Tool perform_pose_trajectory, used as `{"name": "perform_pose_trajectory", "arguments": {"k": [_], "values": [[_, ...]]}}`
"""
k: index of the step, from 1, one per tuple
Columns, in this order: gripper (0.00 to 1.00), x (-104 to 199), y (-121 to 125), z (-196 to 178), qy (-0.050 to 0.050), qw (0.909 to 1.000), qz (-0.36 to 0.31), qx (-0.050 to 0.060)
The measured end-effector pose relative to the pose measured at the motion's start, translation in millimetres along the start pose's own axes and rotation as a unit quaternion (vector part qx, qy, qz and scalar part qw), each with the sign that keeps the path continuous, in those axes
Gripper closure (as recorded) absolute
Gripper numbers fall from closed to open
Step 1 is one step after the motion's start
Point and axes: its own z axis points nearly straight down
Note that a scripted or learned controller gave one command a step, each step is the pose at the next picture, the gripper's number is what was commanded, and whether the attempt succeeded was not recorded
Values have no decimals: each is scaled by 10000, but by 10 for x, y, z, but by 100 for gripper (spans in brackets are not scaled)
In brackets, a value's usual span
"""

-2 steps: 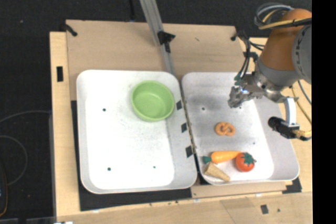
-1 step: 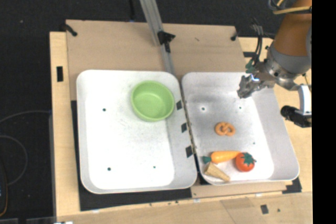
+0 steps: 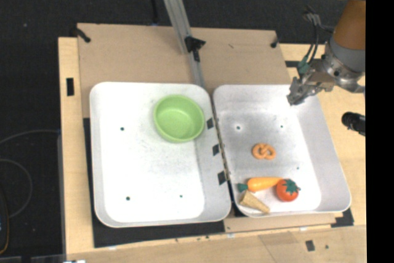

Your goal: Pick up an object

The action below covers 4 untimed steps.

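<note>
The right bin [image 3: 308, 132] holds an orange pretzel [image 3: 263, 151] near its middle. Along its near edge lie an orange carrot [image 3: 263, 183], a red tomato [image 3: 287, 190] and a tan wedge [image 3: 253, 202]. A green bowl [image 3: 178, 118] sits in the left bin [image 3: 123, 157], toward its far right. My gripper [image 3: 298, 94] hangs over the far right corner of the right bin, well away from the pretzel. Nothing shows between its fingers.
A grey metal pole [image 3: 175, 6] slants up from the bench behind the seam between the bins. Brown board [image 3: 234, 61] lies behind both bins. Dark floor surrounds the bench.
</note>
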Motion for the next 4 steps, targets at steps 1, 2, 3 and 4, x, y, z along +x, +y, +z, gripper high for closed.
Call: {"name": "perform_pose_trajectory", "arguments": {"k": [1, 2, 3, 4], "values": [[100, 529, -200, 87, 12, 10000, -15, 31], [100, 951, -241, 114, 12, 10000, -15, 30], [100, 1457, -338, 37, 21, 10000, -25, 30], [100, 2070, -458, 102, 19, 10000, -28, 37]]}}
